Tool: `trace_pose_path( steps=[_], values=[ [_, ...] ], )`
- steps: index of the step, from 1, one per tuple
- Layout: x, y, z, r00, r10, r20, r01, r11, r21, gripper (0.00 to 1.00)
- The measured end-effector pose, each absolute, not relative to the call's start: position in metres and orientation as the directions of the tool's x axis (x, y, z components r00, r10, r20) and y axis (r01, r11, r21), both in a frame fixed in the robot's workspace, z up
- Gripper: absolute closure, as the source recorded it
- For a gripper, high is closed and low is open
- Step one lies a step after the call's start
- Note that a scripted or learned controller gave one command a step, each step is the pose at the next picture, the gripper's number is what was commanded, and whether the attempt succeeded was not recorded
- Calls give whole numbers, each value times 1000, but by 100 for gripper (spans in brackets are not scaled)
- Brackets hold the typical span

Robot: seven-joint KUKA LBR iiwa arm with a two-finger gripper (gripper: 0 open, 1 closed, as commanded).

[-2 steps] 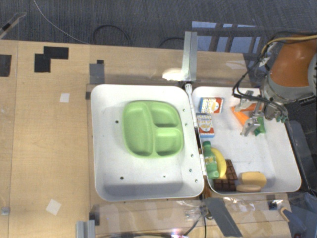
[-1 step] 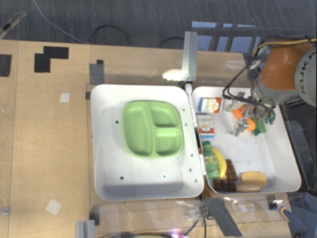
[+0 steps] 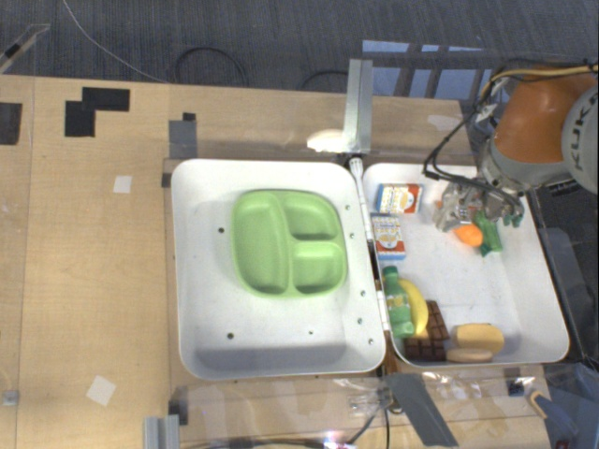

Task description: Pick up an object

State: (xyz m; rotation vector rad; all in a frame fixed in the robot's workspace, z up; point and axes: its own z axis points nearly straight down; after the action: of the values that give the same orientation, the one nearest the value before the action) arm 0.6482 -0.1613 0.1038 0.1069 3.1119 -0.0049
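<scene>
We see the counter [image 3: 84,279] bearing two white bins. The left bin [image 3: 201,344] holds a green divided tray [image 3: 285,241]; we take the right bin [image 3: 524,288] as our landmark. The arm [image 3: 543,129] hangs over its far right corner, with the gripper [image 3: 477,215] low above a small orange carrot with a green top [image 3: 475,235] in that corner. We cannot tell whether the fingers are open or closed, as blur hides them. The carrot is small and rounded, so we judge it may slip or be nudged aside. Two cartons [image 3: 393,215] lie along the bin's left wall; a banana [image 3: 415,305] and bread roll [image 3: 477,338] sit at its near edge.
</scene>
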Motion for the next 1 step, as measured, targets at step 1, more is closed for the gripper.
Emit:
trace_pose_path(
  steps=[1],
  values=[
    [648,-161,103,-997,68,-27,68,998,-2,0]
  ],
)
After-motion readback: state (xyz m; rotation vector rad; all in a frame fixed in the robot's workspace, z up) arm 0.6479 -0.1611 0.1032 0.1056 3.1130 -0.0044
